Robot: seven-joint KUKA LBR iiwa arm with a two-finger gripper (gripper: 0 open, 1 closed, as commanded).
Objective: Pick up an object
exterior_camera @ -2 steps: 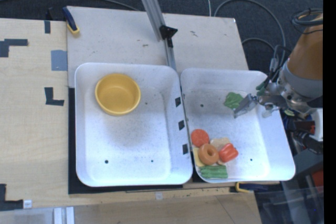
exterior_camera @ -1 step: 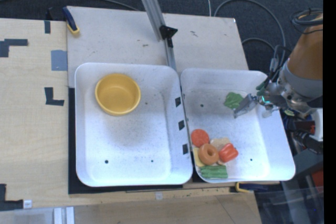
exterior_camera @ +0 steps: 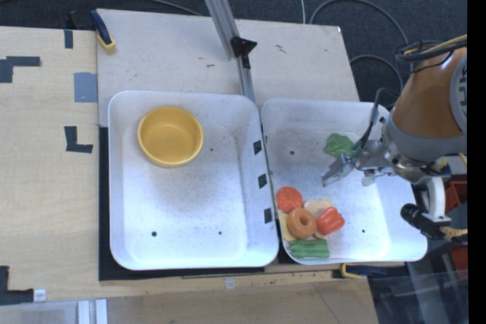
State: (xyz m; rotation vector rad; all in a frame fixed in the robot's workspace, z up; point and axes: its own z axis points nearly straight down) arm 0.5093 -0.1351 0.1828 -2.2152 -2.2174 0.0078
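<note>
Left bin (exterior_camera: 121, 186) has a yellow bowl (exterior_camera: 170, 135) sitting up near its far-left corner. In the right bin (exterior_camera: 380, 239), the gripper (exterior_camera: 339, 167) hangs mid-bin right next to a green thing (exterior_camera: 338, 143). Along the near-left corner there's a pile: red tomato-ish piece (exterior_camera: 288, 198), orange ring (exterior_camera: 302, 223), red chunk (exterior_camera: 330, 221), green piece (exterior_camera: 309, 247).

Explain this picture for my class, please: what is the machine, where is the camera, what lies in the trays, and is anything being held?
One camera looks down at a slant on a bench with two white bins. The machine is a robot arm, grey and orange, reaching in from the right. Its gripper hangs over the right bin, close beside a green piece; I cannot tell whether it grips anything. Near that bin's front lie toy foods: a tomato, a doughnut, a red piece and a green one. The left bin holds a yellow bowl.
</note>
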